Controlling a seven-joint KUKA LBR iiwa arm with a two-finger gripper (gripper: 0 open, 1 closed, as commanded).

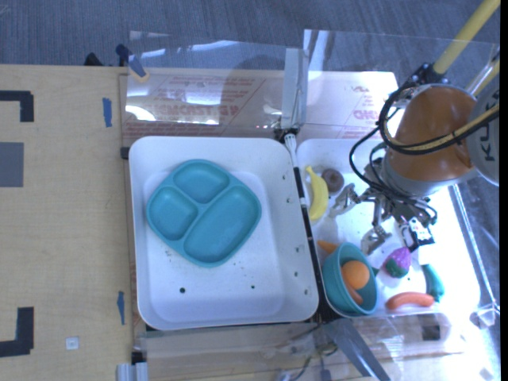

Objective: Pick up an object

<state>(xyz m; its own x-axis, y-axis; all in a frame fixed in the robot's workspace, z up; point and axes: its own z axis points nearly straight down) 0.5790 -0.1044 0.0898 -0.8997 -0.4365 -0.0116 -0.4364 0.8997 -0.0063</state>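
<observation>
Orange-banded arm's gripper (pixel 394 230) hovers above purple toy (pixel 396 262) (right bin (pixel 460 213)).

I see a teal divided plate (pixel 204 211) lying in the white left bin (pixel 151 292), whose floor is flecked with dark specks. In the white right bin (pixel 468 244) I see a yellow banana (pixel 317 194), a teal bowl (pixel 343 288) holding an orange ball (pixel 356 275), a purple-and-green piece (pixel 397 262) and an orange-red piece (pixel 409 299). The arm's band (pixel 425 137) is orange, crossed by black cables.
</observation>
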